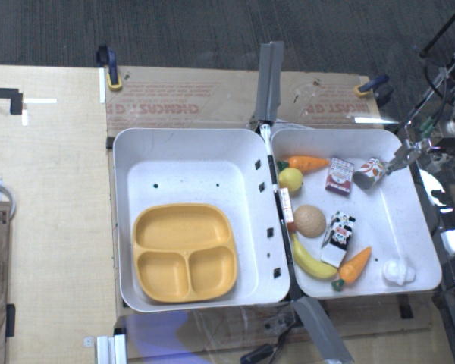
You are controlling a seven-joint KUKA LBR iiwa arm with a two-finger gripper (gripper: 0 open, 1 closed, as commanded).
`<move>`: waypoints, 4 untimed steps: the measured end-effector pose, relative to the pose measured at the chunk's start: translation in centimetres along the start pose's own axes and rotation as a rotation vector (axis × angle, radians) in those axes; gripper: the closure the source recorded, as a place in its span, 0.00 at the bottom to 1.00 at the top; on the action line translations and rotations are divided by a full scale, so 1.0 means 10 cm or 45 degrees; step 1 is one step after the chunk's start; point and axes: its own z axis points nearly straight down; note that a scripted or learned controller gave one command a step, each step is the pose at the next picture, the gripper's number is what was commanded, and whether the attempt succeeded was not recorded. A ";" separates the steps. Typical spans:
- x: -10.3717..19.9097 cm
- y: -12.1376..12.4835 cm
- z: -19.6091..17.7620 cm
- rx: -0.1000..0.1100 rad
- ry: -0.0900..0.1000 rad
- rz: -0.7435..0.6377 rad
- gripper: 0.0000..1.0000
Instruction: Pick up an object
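Note:
The right bin (421, 226) holds several small items. An orange carrot (309, 162) and a yellow lemon (290, 178) lie at its back left, with a red and white carton (340, 176) beside them. A small red, white and grey item (371, 171) lies at the back. My gripper (400, 158) reaches in over the bin's back right corner, its tip right next to that item. A tan ball (309, 221), a cow-patterned carton (338, 237), a banana (312, 259), a second carrot (354, 265) and a white lump (399, 271) lie nearer the front.
The left bin (136, 158) holds a yellow divided plate (185, 250). A grey upright bar (269, 82) stands behind the wall between the bins. Cables and dark fittings (440, 97) crowd the right edge. Cardboard (182, 101) lies behind the bins.

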 end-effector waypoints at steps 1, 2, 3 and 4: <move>0.04 0.14 -0.35 -0.003 -0.002 -0.080 0.00; 0.46 0.40 0.43 -0.003 0.000 -0.509 0.00; 0.85 0.81 1.40 -0.024 -0.010 -0.572 0.00; 0.95 0.88 1.46 -0.005 -0.004 -0.650 0.00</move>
